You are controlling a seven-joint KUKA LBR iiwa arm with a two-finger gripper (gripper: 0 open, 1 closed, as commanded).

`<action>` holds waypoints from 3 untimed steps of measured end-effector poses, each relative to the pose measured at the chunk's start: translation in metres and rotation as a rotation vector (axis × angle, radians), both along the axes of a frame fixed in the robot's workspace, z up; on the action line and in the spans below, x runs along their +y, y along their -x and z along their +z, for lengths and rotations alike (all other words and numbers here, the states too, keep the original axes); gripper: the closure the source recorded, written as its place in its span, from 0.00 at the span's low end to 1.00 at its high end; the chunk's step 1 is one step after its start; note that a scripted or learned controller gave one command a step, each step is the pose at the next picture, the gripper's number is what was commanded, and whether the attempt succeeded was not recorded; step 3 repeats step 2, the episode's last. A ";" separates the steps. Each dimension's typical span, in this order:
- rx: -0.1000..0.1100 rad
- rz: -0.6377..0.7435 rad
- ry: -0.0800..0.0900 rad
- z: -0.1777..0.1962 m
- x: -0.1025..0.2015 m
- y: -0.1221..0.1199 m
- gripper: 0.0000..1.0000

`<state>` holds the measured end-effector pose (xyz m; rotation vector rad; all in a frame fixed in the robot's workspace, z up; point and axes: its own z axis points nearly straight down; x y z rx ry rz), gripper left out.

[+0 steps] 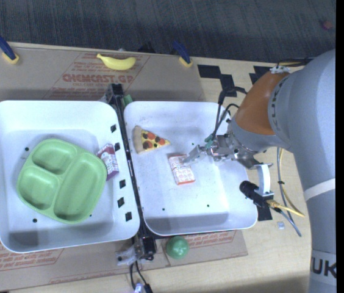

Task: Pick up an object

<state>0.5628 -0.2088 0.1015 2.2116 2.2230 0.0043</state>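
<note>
At the far left of the frame you see the left bin (1, 163), and in it a green divided plate (62, 179) lying flat. Just right of the plate, against the bin's right wall, a small dark red packet (108, 159) lies tilted. Above the bins, on the cardboard surface (68, 81), a yellow banana (116, 60) sits at upper centre. In the right bin (221, 215) a pizza slice (148, 140) lies near the upper left corner. Right of it and lower, a pink packet (182, 169) lies flat mid-bin. Your pincer (190, 156) hangs just above that packet's upper right edge; you cannot tell how its tips stand. Below the bins, a green ball (176, 247) rests on the surface.
</note>
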 end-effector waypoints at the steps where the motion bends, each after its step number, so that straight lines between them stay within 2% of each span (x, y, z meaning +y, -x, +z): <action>1: -0.001 0.001 -0.002 -0.002 0.013 -0.096 0.00; 2: 0.000 0.009 0.000 0.008 0.014 -0.096 1.00; 3: 0.000 0.009 0.000 0.008 0.014 -0.096 1.00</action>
